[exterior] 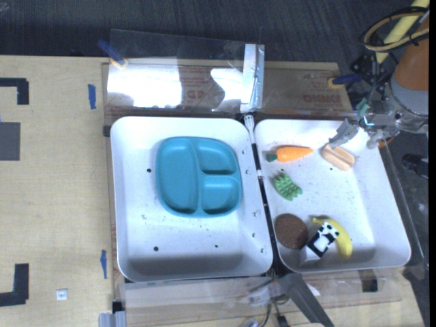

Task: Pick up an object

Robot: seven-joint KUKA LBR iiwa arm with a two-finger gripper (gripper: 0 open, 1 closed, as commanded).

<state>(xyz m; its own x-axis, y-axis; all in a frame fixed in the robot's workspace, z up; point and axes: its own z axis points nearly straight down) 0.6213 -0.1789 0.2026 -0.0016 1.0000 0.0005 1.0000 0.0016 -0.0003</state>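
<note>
Wooden bench (pixel 48 203) bearing 2 white bins (pixel 129 203), side by side.

Two bins sat side by side on the worktop (pixel 48 182), touching along their inner rims. The left bin (pixel 129 237) held a divided plate (pixel 199 176), lying flat near its middle, slightly toward the far side. In the right bin (pixel 381 230), a carrot (pixel 293 153) lay at the far left, with a bread roll (pixel 338 158) just to its right. The gripper (pixel 361 131) hovered above the bin's far right corner, just behind the bread roll. A leafy piece (pixel 287 186) lay nearer, in front of the carrot. Along the near edge sat a round cookie (pixel 291 231), with a small toy (pixel 322 238) to its right leaning against a banana (pixel 338 239). A clear panel (pixel 184 73) stood behind the left bin.
</note>
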